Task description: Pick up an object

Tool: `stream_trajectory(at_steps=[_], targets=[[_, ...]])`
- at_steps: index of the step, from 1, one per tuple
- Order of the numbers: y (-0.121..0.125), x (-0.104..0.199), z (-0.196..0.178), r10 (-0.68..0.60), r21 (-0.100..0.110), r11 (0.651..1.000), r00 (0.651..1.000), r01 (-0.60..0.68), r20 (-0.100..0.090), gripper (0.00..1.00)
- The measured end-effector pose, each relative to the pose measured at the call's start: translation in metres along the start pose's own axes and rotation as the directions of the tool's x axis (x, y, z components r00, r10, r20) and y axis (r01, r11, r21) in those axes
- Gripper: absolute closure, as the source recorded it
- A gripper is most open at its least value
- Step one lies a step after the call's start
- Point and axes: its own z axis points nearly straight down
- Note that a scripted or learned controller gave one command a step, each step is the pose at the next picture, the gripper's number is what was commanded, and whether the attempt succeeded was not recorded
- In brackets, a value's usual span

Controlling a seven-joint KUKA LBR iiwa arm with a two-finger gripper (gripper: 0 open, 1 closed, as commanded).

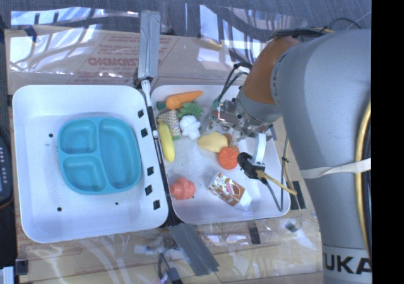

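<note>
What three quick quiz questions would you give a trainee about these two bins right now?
1. True or false: the blue plastic divided tray lies in the left white bin.
2. Which lies nearest the rim of the right white bin that is at the top of the view? A: orange toy carrot. B: pink-red toy fruit. C: small printed carton.
3. Fill in: the gripper is over the ___ bin.
Key: 1 true; 2 A; 3 right.
</note>
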Motion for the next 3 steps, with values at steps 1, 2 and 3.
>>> stream_trajectory(at_steps=[1,2,3], targets=[[-0.025,-0.052,-0.001,-0.189,-0.005,0.982,0.982,0.189,0.002,0.0],[-0.117,-0.047,0.0,-0.15,-0.004,0.989,0.989,0.15,-0.001,0.0],[-0.116,-0.048,-0.01,-0.153,-0.004,0.988,0.988,0.153,0.0,1.0]])
